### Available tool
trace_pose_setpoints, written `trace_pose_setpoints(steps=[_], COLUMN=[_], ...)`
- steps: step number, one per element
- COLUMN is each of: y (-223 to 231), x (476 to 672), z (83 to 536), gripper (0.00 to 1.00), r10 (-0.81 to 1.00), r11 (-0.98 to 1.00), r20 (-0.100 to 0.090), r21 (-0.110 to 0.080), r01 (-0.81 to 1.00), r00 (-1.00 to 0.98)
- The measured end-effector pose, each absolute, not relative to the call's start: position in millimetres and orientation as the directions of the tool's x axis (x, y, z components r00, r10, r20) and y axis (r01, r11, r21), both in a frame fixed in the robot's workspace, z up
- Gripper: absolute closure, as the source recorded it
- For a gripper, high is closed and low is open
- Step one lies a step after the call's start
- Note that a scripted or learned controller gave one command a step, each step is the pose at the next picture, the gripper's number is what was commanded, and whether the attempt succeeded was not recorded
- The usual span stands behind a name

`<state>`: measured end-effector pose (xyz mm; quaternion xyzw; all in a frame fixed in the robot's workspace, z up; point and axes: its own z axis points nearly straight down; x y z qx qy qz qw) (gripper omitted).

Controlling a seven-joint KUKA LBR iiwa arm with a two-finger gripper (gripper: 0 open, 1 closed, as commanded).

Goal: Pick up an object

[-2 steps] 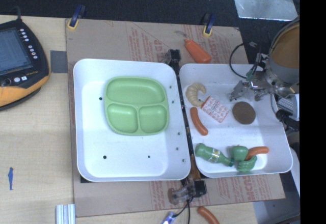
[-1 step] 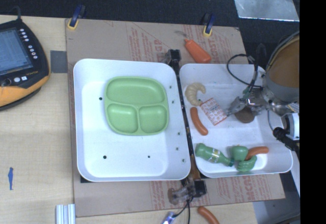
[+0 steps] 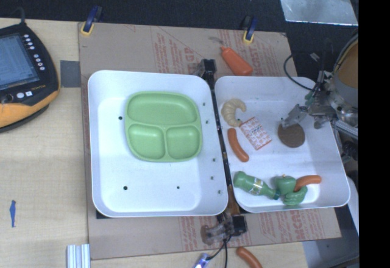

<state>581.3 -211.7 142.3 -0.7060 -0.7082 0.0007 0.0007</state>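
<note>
Objects for picking all lie in the right bin (image 3: 341,163), and none of them is lifted yet as far as we can see. Taking that bin as a clock face, a croissant (image 3: 233,111) sits at ten o'clock, a small red-and-white packet (image 3: 255,133) and a sausage (image 3: 237,144) near nine, a brown disc (image 3: 291,135) close to centre, and a green bottle (image 3: 253,185) with a green pepper (image 3: 289,190) and an orange carrot (image 3: 306,181) at six. We see the gripper (image 3: 297,116) at about two o'clock, just above the brown disc; we cannot tell whether its claw is spread or closed. We judge the grasp itself remains to be done. Meanwhile the left bin (image 3: 106,139) holds a green divided plate (image 3: 163,125).
</note>
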Motion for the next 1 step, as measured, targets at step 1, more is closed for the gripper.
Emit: trace_pose_setpoints(steps=[1], y=[-211.3], x=[579.7], z=[93.2], gripper=[0.0], r10=[1.0], r11=[0.004], r20=[0.0], r21=[-0.004], r01=[1.0], r00=[-0.004])
